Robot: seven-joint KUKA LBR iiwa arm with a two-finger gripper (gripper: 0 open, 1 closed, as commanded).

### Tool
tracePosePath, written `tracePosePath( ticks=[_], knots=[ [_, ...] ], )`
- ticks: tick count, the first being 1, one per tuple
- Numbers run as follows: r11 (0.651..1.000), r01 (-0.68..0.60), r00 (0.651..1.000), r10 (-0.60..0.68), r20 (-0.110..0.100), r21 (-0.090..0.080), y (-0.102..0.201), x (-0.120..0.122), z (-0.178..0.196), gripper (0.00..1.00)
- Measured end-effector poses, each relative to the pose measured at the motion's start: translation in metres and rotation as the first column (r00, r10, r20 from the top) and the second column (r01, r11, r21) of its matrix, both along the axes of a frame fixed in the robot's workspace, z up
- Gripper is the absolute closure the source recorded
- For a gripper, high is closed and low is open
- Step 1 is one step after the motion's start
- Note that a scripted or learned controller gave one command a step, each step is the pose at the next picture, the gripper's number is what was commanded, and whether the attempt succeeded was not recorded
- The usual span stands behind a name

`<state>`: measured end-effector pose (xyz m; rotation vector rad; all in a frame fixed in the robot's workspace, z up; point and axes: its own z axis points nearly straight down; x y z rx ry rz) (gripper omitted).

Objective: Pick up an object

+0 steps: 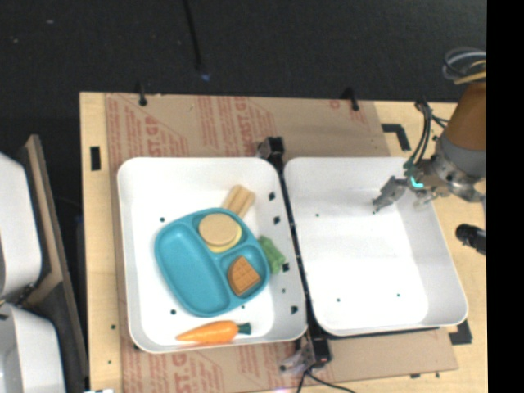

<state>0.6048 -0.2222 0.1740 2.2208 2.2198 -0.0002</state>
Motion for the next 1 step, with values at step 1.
tracePosePath(
  ticks=[1],
  knots=[
    [1.0,0.0,1.0,0.0,0.001,0.0,-0.0006,0.0002,0.0108,1.0]
  ],
)
